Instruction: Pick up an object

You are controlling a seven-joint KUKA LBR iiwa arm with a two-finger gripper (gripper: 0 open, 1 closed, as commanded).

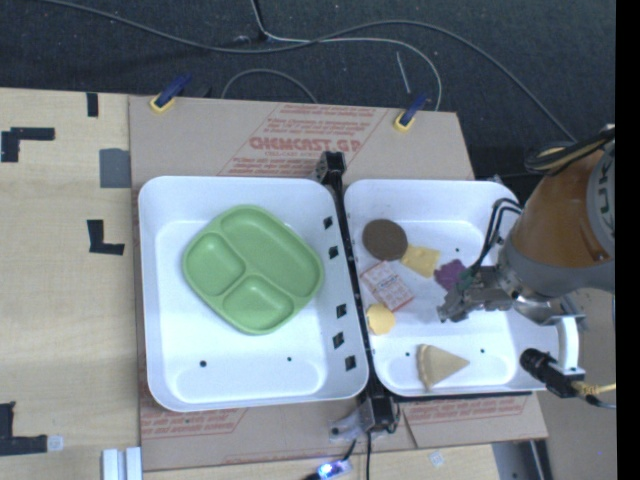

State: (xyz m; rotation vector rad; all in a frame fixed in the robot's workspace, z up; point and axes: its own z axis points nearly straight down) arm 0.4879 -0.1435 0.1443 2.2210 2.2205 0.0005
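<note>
You'll find the grey two-finger gripper [455,306] low in the right white bin [440,196], and you cannot tell how it is set. A crumpled purple object [450,272] lies just beside it, toward the bin's far wall, with a pale yellow block [421,260] on that object's left. A tan wedge [440,364] sits nearer the bin's front edge.

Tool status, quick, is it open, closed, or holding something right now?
Tool: low in the right bin, beside the purple object; whether it is open, closed or holding anything cannot be told.
</note>
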